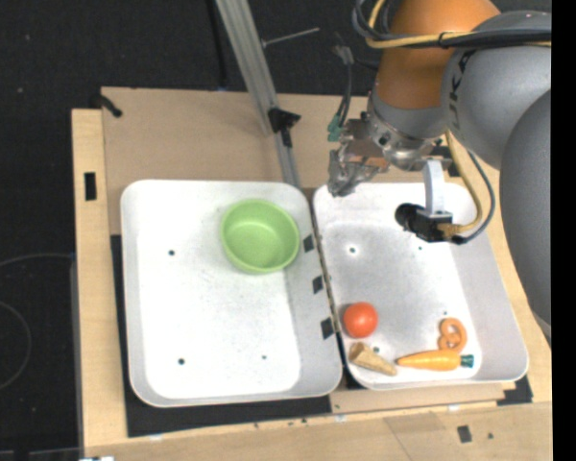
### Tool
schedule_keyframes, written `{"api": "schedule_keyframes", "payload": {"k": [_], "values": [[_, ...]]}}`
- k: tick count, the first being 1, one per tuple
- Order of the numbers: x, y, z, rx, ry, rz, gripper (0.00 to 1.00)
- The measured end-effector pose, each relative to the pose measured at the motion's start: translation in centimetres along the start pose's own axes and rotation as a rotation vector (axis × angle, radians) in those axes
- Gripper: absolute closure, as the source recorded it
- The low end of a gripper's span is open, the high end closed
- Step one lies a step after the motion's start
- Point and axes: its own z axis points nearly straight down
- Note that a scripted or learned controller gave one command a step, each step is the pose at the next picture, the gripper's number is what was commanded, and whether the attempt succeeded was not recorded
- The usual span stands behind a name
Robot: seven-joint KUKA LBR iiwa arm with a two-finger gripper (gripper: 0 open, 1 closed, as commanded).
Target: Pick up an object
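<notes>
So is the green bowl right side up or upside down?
Right side up. The green bowl sits in the left bin, and you can see down into its hollow inside.

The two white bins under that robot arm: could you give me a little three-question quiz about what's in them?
1. True or false: the green plastic bowl sits in the left white bin.
2. Which item lies nearest the round red tomato: A) orange carrot, B) tan wedge-shaped piece, C) small orange pretzel?
3. The gripper hovers over the right white bin's ____ corner.

Key: 1 true; 2 B; 3 far-left.

Arm (499,75) cropped at right edge
</notes>
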Motion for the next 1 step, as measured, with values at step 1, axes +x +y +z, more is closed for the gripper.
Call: {"api": "schedule_keyframes", "payload": {"k": [1], "values": [[5.06,0.85,1.62,0.002,-0.001,0.0,1.0]]}}
